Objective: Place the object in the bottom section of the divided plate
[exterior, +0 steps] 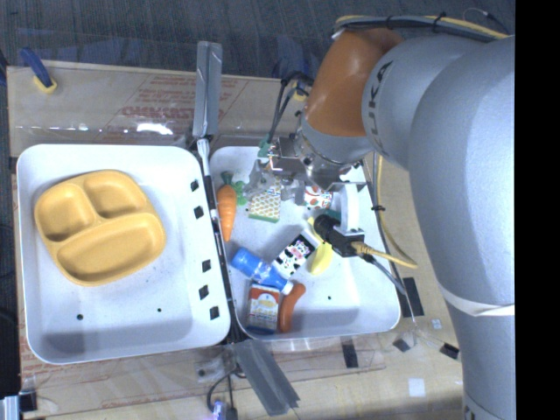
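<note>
A yellow divided plate lies in the left bin, with two small sections at the top and one large section at the bottom; nothing lies on it. My gripper hangs low over the upper part of the right bin, under the orange wrist band. Just below it lies a pale checkered piece with a green edge, touching or very near the gripper. An orange carrot lies to its left by the bin wall.
The right bin also holds a blue bottle, a cow-patterned carton, a yellow piece, a red sausage and a small printed pack. The left bin has bare floor below the plate. A ridge with black marks separates the bins.
</note>
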Available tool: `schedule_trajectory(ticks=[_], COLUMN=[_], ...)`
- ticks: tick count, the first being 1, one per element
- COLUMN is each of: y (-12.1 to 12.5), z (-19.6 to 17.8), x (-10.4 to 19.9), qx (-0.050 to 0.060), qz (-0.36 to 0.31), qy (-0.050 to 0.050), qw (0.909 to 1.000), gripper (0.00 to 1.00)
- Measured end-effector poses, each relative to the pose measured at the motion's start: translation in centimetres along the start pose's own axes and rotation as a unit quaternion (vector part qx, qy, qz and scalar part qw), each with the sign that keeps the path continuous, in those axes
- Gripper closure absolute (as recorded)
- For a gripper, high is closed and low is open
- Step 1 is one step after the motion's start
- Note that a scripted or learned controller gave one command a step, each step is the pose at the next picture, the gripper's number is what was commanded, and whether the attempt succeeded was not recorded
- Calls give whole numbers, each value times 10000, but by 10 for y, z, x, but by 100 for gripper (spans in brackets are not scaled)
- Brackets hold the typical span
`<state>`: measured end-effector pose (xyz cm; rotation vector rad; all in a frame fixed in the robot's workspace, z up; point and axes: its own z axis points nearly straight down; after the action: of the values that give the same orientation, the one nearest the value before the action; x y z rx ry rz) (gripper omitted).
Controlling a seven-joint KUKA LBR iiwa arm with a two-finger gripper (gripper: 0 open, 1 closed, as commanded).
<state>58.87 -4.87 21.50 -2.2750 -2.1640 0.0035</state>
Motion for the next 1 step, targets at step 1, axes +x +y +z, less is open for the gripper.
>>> schedule_trajectory(ticks=[1], y=[29], z=[25], x=[78], qx=[5], qz=[-231], qy=[0], qw=[9997], gripper=[100])
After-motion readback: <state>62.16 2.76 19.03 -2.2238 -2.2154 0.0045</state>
